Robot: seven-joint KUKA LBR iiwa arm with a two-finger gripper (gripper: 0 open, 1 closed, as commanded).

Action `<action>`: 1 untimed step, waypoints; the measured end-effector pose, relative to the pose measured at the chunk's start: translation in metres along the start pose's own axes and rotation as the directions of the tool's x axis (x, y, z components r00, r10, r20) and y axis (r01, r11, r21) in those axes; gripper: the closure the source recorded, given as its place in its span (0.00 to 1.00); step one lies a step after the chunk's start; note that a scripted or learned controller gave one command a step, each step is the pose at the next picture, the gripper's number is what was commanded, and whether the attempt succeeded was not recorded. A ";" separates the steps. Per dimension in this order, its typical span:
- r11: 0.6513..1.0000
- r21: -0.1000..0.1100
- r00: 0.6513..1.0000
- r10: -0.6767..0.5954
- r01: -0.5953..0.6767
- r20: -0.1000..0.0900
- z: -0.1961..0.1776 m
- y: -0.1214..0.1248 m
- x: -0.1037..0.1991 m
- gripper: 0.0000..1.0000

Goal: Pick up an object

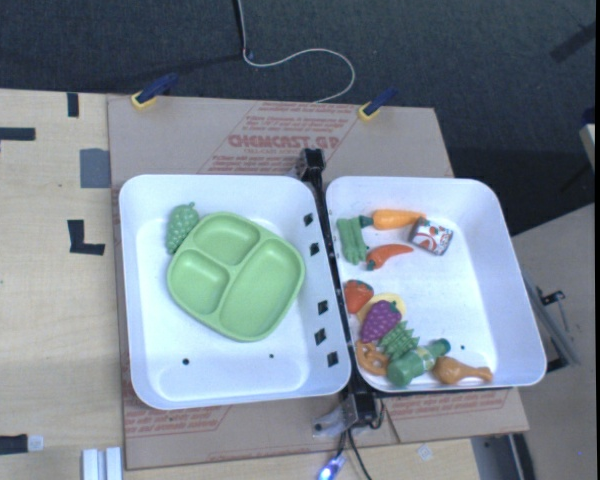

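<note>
The right bin holds several toy foods. An orange carrot lies at the back next to a small red-and-white can. Green beans and an orange pepper sit near the divider. Toward the front lie a red tomato, purple grapes, a green vegetable and a tan squash. In the left bin a green divided plate rests with a green grape bunch at its far left corner.
Both bins stand on a cardboard sheet held by two clamps. A white cable loops over the dark floor behind. A row of black clips runs along the bins' shared edge.
</note>
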State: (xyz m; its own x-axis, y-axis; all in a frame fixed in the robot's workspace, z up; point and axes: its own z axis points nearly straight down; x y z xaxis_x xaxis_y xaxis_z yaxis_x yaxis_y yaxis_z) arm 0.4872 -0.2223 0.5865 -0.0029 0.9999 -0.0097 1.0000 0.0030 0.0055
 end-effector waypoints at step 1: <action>1.000 -0.001 1.000 0.000 0.000 0.001 -0.010 0.001 0.000 1.00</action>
State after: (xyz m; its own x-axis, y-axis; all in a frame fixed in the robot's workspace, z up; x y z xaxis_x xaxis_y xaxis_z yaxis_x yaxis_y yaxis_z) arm 0.4879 -0.2219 0.5968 -0.0033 0.9999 -0.0112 1.0000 0.0033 0.0065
